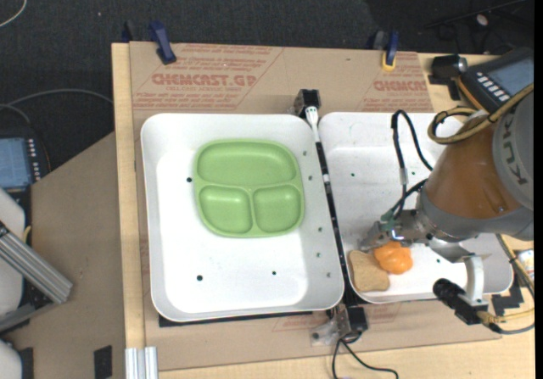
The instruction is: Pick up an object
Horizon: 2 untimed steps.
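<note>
An orange round object [394, 259] lies in the right bin [365, 157] near its front edge. A tan, bread-like piece [368, 271] touches it on the left, in the bin's front left corner. My gripper [388, 236] is low over the orange object, right at its upper left side. The arm [475, 182] comes in from the right and covers the bin's right half.
A green divided plate [249, 186] with three compartments sits in the left bin [170, 225]. Black clips hold the bins where they meet, at the back [307, 103] and front [352, 319]. Cables run along the right bin's back and the bench's front edge.
</note>
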Tool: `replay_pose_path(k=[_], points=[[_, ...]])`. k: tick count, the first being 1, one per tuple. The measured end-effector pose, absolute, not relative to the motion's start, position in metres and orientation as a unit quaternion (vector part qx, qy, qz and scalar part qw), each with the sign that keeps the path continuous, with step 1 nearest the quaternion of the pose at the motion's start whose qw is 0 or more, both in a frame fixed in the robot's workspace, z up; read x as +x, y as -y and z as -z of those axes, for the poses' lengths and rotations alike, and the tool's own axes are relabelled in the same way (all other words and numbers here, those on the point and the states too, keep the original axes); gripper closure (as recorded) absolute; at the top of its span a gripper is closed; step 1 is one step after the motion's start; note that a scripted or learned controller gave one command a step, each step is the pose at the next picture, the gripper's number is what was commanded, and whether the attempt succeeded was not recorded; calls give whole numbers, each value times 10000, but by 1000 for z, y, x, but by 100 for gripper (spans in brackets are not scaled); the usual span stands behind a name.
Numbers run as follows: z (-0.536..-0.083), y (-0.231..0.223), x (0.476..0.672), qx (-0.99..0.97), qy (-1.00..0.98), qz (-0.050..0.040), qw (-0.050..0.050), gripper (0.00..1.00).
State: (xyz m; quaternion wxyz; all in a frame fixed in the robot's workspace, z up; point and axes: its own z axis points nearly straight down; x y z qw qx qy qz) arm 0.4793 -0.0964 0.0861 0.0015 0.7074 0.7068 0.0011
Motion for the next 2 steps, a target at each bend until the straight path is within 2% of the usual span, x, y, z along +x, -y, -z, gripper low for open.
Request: replay_pose_path(k=[1,2], points=[[-191,36,482,7042,-7100,-45,32,100],[-229,-27,500,7049,-7093,-20,15,100]])
